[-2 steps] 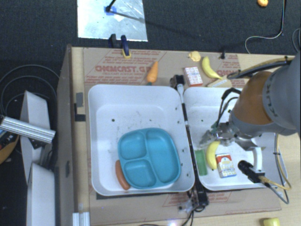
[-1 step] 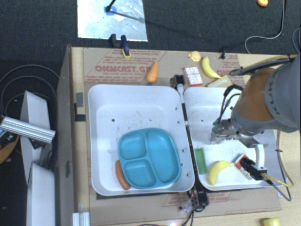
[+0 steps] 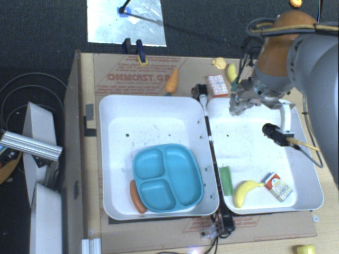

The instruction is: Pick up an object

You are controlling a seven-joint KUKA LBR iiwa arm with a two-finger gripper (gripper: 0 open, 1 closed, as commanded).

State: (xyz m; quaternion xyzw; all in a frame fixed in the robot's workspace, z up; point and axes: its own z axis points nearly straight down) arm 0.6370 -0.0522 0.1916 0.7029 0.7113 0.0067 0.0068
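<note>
We are recording the gripper (image 3: 241, 106) hovering over the far left corner of the right bin (image 3: 249, 152); whether it is open or closed, we cannot tell. A banana (image 3: 246, 190), green block (image 3: 226, 180) and red-and-white carton (image 3: 278, 187) are lying along that bin's near edge (well apart from the gripper). A blue plate (image 3: 167, 176) is occupying the left bin (image 3: 148, 120).

two bins sit side by side on the counter (image 3: 132, 67). in the left bin (image 3: 148, 123) a divided tray (image 3: 167, 177) lies toward the front, with a sausage (image 3: 137, 196) just beside its left front edge. in the right bin (image 3: 243, 150) a flat block (image 3: 226, 180) lies along the left wall, a banana (image 3: 244, 190) just right of it, and a small carton (image 3: 278, 187) at the front right. behind the bins a carrot (image 3: 171, 81) and a small box (image 3: 217, 85) rest on the counter. the claw (image 3: 241, 107) hangs over the right bin's rear.
</note>
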